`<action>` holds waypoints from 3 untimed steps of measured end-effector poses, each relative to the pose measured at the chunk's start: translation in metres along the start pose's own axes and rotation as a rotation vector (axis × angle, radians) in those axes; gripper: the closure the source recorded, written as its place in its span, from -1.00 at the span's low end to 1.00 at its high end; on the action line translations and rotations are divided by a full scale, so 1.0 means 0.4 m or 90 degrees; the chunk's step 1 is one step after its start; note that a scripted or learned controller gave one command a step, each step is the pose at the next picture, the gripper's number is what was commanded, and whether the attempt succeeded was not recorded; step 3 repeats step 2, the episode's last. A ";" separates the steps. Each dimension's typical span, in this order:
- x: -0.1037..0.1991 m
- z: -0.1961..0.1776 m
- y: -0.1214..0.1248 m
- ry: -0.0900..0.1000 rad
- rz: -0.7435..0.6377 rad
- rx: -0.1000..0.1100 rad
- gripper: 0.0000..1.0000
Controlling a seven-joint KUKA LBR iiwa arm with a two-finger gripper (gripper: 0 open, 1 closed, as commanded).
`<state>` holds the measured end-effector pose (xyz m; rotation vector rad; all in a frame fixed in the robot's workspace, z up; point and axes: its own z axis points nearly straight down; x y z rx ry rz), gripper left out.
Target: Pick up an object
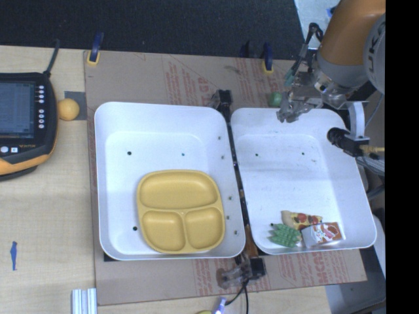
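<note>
Toys (pixel 306 229) are lying bunched in the right bin's (pixel 294 169) near corner, while the pincer (pixel 288 113) is hanging over its far edge, well apart; whether it is clenched, I cannot tell

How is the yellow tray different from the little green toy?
The yellow tray is big, flat and split into three sections; the green toy is small and bumpy. The tray sits alone in the left bin; the toy crowds other small items in the right bin. Both lie near the front.
</note>
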<state>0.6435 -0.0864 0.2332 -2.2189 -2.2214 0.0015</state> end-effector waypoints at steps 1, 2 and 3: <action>0.000 -0.027 0.001 0.000 -0.002 0.001 1.00; 0.113 0.055 0.004 -0.001 -0.002 0.002 1.00; 0.113 0.055 0.004 -0.001 -0.002 0.002 1.00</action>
